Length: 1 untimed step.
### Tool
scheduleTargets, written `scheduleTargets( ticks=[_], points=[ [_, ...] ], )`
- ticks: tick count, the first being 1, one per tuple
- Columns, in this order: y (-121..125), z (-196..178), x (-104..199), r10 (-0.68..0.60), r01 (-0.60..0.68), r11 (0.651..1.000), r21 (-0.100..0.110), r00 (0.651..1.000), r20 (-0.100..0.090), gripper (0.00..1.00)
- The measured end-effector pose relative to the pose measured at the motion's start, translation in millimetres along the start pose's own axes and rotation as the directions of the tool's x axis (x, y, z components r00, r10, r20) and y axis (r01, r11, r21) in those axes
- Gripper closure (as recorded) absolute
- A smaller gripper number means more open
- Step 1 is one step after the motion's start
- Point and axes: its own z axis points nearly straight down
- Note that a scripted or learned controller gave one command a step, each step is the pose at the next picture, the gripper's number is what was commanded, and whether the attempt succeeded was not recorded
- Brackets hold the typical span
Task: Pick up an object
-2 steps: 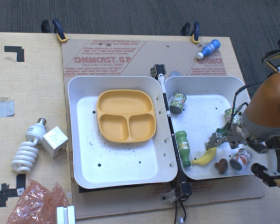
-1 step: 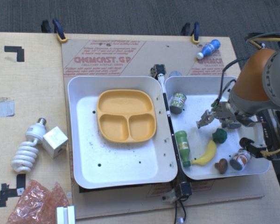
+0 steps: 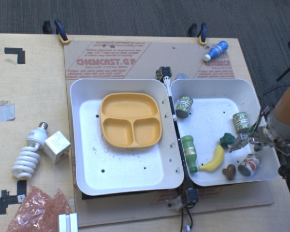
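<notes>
Two white bins are sitting side by side on the bench, the left bin (image 3: 82,144) holding a yellow divided tray (image 3: 131,119) toward its far side. The right bin (image 3: 208,93) is carrying the small items: a green bottle (image 3: 188,152) lying along its left wall, a banana (image 3: 213,160) just right of it, a can (image 3: 183,106) at the far left, another can (image 3: 240,122) at the right, a red-and-white can (image 3: 249,165) near the front corner, a green toy (image 3: 226,140) and a brown lump (image 3: 228,171). Reaching in from the right, the gripper (image 3: 242,141) is hovering beside the green toy; whether it is spread or pinched is not clear. Left of the bins, a spiral bulb (image 3: 28,153) is lying against a white cube (image 3: 57,146).
</notes>
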Motion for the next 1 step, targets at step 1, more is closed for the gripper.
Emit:
scheduleTargets(
  ticks=[1],
  points=[
    [-11.8,19.9,49.6,-0.003,0.003,1.000,-0.009,1.000,0.003,0.00]
  ],
)
